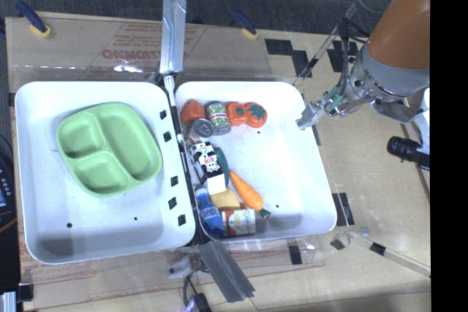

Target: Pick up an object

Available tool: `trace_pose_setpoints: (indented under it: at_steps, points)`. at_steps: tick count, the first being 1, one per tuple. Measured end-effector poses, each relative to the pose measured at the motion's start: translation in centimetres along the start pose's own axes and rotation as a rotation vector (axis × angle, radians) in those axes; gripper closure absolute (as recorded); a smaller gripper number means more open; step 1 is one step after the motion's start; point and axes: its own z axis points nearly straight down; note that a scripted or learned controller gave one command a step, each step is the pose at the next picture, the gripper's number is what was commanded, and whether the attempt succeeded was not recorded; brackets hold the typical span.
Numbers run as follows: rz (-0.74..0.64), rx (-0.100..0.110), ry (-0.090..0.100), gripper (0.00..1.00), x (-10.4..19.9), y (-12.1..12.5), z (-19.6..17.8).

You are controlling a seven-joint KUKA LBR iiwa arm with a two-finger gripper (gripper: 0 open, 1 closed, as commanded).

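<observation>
The carrot (pixel 246 191) lies in the right bin (pixel 300 179), near its left wall among small toys. It looks light, stiff and smooth, so it is best gripped across the middle. The pincer (pixel 307 117) hovers at the bin's right rim; its state I cannot tell.

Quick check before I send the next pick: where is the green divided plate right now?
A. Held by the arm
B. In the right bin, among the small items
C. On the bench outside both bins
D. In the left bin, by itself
D: the green divided plate lies flat in the left bin, while the carrot and other small items crowd the right bin.
</observation>
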Motion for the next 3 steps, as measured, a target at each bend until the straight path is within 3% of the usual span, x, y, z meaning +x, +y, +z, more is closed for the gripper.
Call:
trace_pose_setpoints:
  at_steps: [1, 2, 3]
  points:
    - [0.028, 0.005, 0.004, 1.0, -0.1, 0.5, 1.9]
    - [0.028, 0.005, 0.004, 0.0, -0.1, 0.5, 1.9]
    - [0.087, 0.007, 0.005, 0.0, 7.0, -2.1, 11.0]
